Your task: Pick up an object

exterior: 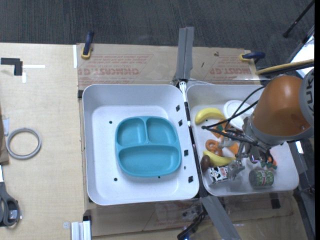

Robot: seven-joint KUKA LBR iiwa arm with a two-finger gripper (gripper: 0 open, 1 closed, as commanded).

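Grey arm's gripper (239, 160) hovers low in right white bin (285, 184) near its front edge over yellow plastic banana (216, 158), fingers' state can't tell, reach step, next needs descent and closing.

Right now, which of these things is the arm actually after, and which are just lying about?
For the job:
gripper
right bin
two bananas
small can
cow-patterned toy

Lying about:
left bin
blue divided plate
tape roll
scissors
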